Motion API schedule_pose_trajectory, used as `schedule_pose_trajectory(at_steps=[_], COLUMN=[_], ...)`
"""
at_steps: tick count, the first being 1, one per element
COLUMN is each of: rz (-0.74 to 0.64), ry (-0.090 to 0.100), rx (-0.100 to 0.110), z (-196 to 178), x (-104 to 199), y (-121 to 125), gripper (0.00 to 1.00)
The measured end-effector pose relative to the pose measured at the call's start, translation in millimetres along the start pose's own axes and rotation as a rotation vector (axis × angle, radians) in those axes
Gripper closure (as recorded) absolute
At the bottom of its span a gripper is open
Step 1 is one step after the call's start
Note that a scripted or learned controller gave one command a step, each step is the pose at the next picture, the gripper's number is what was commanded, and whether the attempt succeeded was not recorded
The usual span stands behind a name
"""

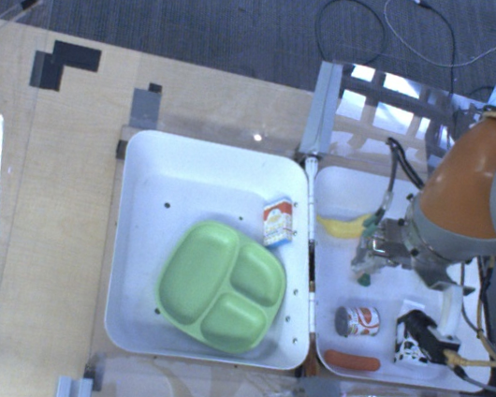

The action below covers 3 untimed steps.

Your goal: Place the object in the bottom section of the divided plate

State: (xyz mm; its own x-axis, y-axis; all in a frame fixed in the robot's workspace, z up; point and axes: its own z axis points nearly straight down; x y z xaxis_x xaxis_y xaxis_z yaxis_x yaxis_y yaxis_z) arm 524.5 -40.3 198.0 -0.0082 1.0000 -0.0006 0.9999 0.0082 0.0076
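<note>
A light green divided plate [223, 285] lies in the left bin [144, 222], towards its front, with one large section on the left and two smaller ones on the right. A small red and white carton [277, 222] rests just behind the plate, near the bin's right wall. My gripper [368, 260] hangs over the back half of the right bin [349, 193], right beside a yellow banana [342, 226]. Its tip points down at the bin floor, and I see nothing held in it.
In the right bin, a red and white can [358, 322] lies on its side, a reddish sausage [351, 361] rests at the front wall, and a black and white object [419, 340] sits at the right. A ridge [309, 261] divides the two bins.
</note>
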Motion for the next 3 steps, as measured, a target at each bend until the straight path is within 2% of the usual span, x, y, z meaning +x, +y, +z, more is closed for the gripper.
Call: schedule_pose_trajectory(at_steps=[1,2,3], rz=[0.400,0.300,0.688], ry=[0.000,0.001,-0.001], rx=[0.005,0.008,0.006], z=[13.8,18.3,14.0], x=[85.2,173.4,79.8], y=[16.3,-32.2,-36.5], gripper=[1.00,1.00,1.00])
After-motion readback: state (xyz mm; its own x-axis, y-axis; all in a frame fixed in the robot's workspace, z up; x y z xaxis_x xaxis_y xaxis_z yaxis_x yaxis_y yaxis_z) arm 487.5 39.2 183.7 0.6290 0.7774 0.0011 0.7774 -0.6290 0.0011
